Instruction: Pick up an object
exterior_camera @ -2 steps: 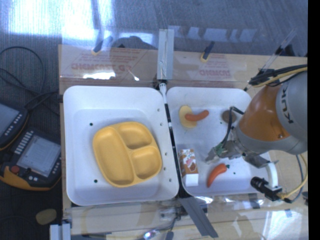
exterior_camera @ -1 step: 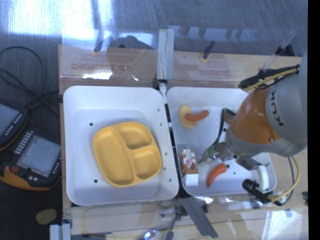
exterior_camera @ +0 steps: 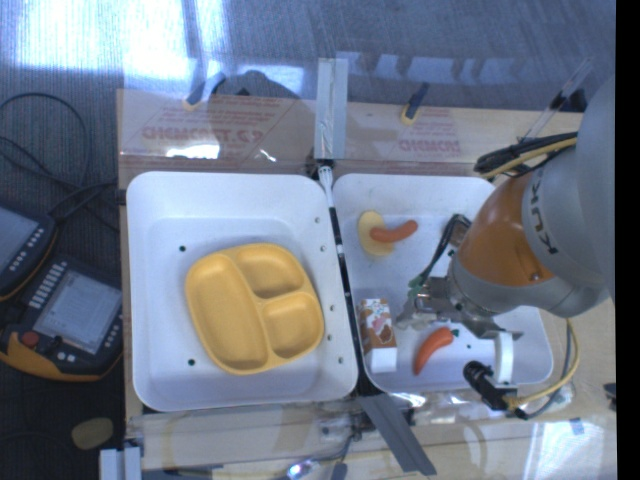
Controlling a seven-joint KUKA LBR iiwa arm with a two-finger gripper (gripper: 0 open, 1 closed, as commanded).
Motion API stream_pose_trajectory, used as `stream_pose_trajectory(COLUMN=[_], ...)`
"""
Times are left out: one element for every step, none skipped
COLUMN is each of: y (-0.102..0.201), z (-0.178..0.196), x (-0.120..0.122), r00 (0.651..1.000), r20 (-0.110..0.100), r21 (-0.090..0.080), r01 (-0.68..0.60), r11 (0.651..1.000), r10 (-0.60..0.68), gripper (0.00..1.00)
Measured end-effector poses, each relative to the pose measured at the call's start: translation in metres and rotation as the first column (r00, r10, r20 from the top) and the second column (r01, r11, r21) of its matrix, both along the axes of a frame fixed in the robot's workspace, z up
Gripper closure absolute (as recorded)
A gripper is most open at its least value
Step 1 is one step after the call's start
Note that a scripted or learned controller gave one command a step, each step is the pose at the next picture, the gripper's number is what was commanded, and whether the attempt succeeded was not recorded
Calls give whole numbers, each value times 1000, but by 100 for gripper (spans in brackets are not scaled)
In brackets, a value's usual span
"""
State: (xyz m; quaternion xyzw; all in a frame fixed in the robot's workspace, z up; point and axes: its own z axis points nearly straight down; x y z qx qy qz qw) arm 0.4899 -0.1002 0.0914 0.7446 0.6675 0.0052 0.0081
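Camera view: grey arm's gripper sits low in the right white bin; can't tell its jaw state; orange plastic carrot just below it near the front edge, small printed box beside; yellow 3-compartment plate in left bin.

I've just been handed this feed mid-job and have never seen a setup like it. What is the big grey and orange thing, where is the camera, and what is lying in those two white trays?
The camera sits above the bench, looking down at a slant. The grey and orange shape is a robot arm reaching in from the right; its gripper hangs low over the right bin. That bin holds an orange carrot-like toy, a small printed box and a pale yellow piece with an orange sausage shape on it. The left bin holds a yellow divided plate. I cannot see anything between the fingers.
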Motion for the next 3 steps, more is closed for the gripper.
stream_pose_trajectory(y=[2, 0, -15], z=[-1, 15, 16], x=[7, -1, -7], r00=[1000, 1000, 997], r20=[-9, -24, -24], r21=[1, 6, 4], r01=[-11, -1, -76], r11=[1000, 1000, 997], r10=[11, 1, 76], gripper=[100, 100, 100])
